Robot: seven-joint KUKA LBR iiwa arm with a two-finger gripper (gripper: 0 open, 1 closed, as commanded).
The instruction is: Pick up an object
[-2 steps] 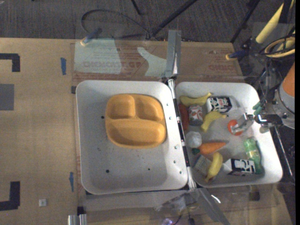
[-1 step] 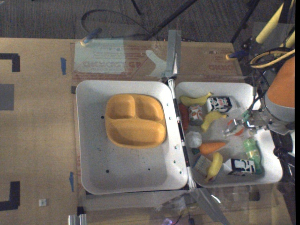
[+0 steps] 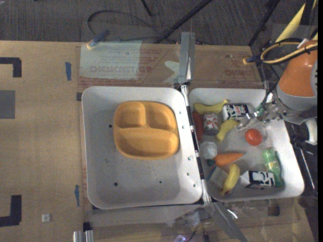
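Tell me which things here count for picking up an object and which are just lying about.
For the job:
- tool
- round red tomato, closest to it
- orange carrot
- three yellow bananas
- black-and-white cartons
- green bottle

Lying about:
- orange divided plastic plate in the left white bin

My wrist shell (image 3: 298, 79) is smooth, glossy orange plastic. Both bins, left (image 3: 96, 185) and right (image 3: 292, 180), look like matt white plastic, the left one speckled. The orange divided plate (image 3: 146, 130) is smooth, satiny plastic. The bench (image 3: 40, 150) looks like matt brown cardboard or wood. The tomato (image 3: 254, 136) and carrot (image 3: 228, 159) shine like plastic.
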